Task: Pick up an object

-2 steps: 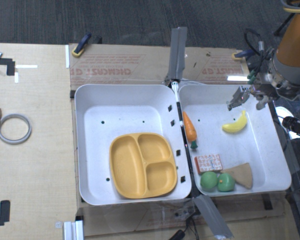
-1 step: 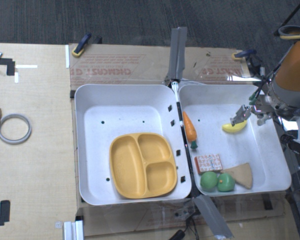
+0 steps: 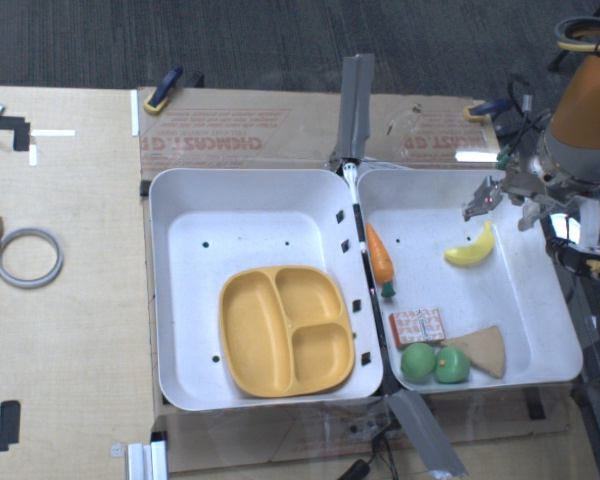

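My gripper (image 3: 502, 211) hangs over the back right of the right bin (image 3: 540, 298), open, with nothing between its fingers. A yellow banana (image 3: 470, 248) lies just below and left of it, apart from the fingers. An orange carrot (image 3: 378, 253) rests along the bin's left wall. At the front of the bin lie a red-and-white packet (image 3: 417, 325), two green round fruits (image 3: 435, 363) and a tan wedge (image 3: 482, 349).
The left bin (image 3: 180, 268) holds a yellow divided plate (image 3: 285, 328). A grey post (image 3: 355, 108) stands behind the wall between the bins. A roll of tape (image 3: 25, 256) lies on the bench at far left. Cables hang at the right.
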Motion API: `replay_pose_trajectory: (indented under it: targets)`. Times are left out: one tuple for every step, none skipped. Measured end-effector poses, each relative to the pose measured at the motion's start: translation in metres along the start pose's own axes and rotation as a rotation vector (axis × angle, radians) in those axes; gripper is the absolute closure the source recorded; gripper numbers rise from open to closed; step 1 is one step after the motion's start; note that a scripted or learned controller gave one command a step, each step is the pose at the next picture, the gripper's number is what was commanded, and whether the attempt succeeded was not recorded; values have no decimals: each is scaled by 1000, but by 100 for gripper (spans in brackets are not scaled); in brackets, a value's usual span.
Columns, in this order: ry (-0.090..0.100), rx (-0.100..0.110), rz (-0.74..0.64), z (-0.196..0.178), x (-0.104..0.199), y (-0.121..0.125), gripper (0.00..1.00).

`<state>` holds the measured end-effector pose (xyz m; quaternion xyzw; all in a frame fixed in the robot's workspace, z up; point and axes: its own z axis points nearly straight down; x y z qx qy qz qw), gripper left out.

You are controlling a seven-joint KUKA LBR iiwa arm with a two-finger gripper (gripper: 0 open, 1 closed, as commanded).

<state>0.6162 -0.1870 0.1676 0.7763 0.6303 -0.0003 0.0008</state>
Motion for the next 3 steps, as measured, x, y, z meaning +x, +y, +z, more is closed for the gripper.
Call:
replay_pose_trajectory:
  targets:
    - [1, 1, -68, 76, -11, 3, 0]
    - [0, 1, -68, 67, -11, 3, 100]
    - [0, 1, 38, -27, -1, 13, 100]
